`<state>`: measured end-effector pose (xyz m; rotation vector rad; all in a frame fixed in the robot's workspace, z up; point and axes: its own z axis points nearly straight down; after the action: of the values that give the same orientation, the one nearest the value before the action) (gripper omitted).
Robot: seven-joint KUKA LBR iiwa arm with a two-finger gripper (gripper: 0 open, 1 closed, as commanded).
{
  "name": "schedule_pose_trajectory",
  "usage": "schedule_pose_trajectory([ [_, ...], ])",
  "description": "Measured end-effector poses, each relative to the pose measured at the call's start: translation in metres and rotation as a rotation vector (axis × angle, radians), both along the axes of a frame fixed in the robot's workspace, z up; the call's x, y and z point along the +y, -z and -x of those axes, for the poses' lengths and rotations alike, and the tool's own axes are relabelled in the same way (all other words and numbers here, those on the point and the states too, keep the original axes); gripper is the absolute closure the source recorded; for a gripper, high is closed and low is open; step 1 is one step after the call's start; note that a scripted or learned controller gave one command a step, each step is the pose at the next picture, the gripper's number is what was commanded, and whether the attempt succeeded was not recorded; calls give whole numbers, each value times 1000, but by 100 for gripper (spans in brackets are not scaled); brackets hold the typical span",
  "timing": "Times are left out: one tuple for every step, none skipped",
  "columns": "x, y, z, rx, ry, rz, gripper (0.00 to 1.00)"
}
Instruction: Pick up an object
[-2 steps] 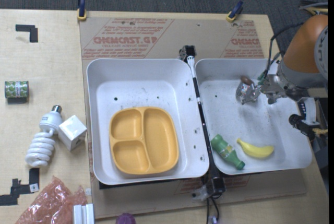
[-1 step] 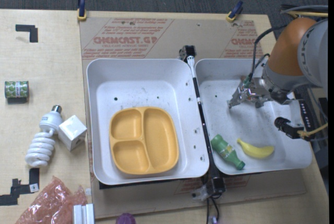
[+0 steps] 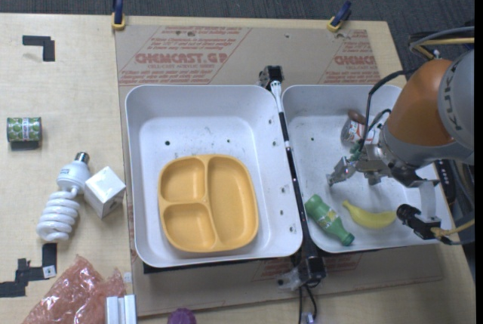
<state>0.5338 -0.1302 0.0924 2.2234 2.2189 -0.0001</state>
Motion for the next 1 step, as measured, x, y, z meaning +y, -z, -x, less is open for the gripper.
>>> schedule_pose_trajectory([
  [-1,-10,-1,-3,1,1,100],
])
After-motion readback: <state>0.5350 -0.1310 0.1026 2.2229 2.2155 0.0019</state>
